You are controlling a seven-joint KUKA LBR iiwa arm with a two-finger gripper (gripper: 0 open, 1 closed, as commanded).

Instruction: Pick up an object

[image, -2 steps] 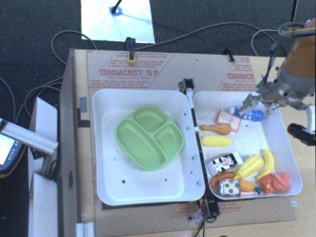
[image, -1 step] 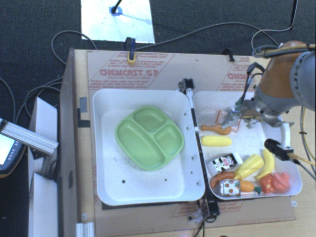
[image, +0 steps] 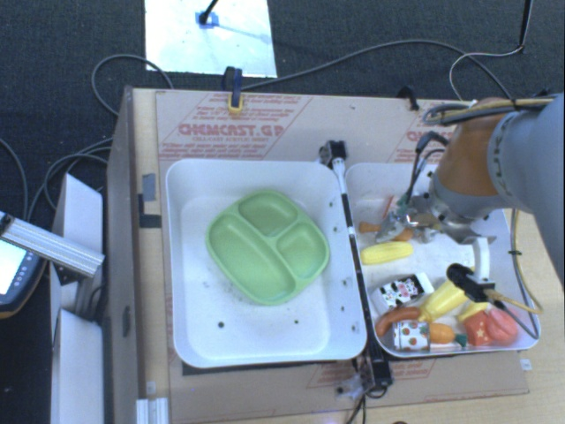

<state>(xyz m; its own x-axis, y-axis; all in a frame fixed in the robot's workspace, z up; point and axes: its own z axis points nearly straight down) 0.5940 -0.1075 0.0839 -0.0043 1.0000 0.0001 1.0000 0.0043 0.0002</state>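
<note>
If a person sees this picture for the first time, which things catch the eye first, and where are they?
The green divided plate stands out first, lying alone in the left bin. Next comes the grey arm with its orange band, reaching into the right bin, where small colourful toys crowd the near end, a yellow banana above them.

Red print on the brown protective sheet (image: 265, 117) beneath the bins reads "CHEMCAST GP"; smaller lettering too blurred.

Even overhead light — soft focus, mild glare on white bins (image: 190, 263)
</note>
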